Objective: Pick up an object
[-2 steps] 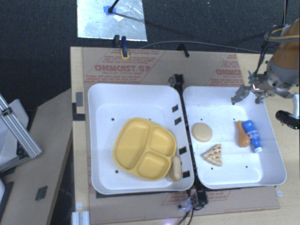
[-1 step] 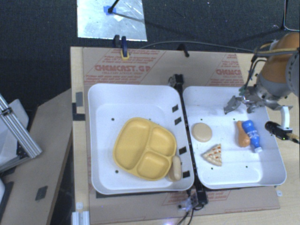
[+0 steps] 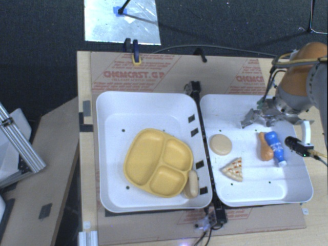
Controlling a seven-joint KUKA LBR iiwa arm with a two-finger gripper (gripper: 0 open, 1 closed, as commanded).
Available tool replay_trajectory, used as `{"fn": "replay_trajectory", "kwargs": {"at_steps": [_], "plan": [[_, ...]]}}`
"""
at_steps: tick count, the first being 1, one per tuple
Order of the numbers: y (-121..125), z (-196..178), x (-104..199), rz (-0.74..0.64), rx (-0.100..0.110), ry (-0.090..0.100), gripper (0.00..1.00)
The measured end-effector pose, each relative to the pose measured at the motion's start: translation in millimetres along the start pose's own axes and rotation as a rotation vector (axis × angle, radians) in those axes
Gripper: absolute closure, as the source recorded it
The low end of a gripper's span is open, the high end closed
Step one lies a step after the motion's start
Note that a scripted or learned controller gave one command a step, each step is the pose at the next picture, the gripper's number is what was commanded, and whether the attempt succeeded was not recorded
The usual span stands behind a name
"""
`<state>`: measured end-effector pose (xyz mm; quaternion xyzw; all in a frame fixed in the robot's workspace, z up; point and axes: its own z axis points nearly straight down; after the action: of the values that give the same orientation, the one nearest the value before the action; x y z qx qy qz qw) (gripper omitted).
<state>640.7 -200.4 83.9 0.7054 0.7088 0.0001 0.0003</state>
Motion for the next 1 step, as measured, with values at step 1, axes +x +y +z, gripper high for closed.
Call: {"fn": "replay_trajectory", "kwargs": {"at_steps": [1], "plan": [[1.8, -13.0, -0.3, -0.001, -0.006, -0.002, 1.0]]}}
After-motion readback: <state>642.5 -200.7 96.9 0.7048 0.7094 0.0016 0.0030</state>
